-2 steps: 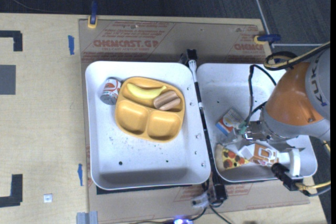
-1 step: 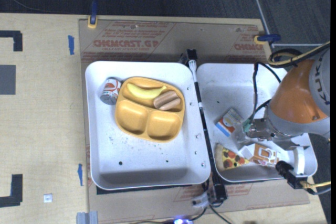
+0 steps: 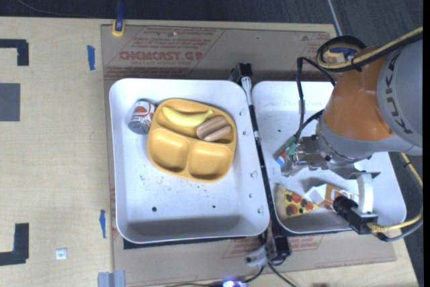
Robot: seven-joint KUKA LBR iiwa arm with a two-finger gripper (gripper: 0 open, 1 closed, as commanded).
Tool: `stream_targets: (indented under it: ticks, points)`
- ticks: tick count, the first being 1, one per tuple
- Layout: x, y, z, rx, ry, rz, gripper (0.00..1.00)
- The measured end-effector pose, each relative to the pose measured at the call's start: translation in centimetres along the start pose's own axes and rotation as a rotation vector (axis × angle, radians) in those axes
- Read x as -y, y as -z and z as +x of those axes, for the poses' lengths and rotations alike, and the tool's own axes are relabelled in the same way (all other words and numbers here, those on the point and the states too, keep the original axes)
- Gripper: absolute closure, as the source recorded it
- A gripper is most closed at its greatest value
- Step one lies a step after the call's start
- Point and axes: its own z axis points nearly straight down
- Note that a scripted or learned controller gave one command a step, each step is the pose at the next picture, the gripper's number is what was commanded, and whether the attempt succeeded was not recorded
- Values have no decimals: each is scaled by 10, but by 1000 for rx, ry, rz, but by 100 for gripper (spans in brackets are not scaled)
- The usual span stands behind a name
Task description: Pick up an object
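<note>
My gripper (image 3: 304, 156) hangs low over the middle of the right bin (image 3: 275, 111), under the orange wrist band and mostly hidden by the arm. A small colourful object (image 3: 282, 158) lies right at its left side. Just in front of it, near the bin's front edge, lie a toy pizza slice (image 3: 295, 202) and a small white and orange item (image 3: 321, 195). In the left bin (image 3: 188, 218) a yellow divided tray (image 3: 191, 144) holds a banana (image 3: 183, 117) and a sausage (image 3: 215, 129). A tipped can (image 3: 141, 116) lies against the tray's left edge.
A black divider (image 3: 254, 138) runs between the two bins. Cables loop around the arm at the right bin's far right corner (image 3: 339, 54). A black fitting with a cable (image 3: 353, 213) sticks out over the right bin's front right.
</note>
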Motion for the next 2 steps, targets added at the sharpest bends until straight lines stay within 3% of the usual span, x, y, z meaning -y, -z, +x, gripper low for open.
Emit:
stream_targets:
  ticks: [1,2]
  points:
    - [0,0,0,1,0,0,0]
    - [0,0,-1,1,0,0,0]
